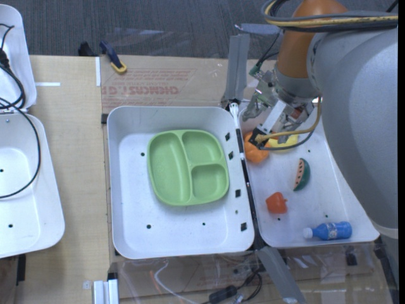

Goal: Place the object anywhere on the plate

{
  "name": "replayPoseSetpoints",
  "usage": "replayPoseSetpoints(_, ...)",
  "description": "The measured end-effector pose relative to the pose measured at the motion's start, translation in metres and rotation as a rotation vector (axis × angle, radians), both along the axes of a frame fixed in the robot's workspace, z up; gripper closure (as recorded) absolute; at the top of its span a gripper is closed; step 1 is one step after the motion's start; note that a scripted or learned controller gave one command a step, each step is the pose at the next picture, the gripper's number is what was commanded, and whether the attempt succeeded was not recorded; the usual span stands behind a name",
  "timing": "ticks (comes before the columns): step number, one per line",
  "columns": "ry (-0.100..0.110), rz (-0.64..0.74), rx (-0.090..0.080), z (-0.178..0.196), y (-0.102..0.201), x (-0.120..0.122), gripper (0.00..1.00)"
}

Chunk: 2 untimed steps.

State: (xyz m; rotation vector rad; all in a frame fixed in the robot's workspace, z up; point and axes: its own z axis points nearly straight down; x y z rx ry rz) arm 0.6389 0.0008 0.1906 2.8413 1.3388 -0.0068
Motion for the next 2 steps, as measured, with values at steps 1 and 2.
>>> replayPoseSetpoints(1,0.004,0.004,-0.002,0.008,0.001,0.0,1.0)
replayPoseSetpoints(2,0.002,0.225,0.002,0.009,0.065,-0.024,1.0)
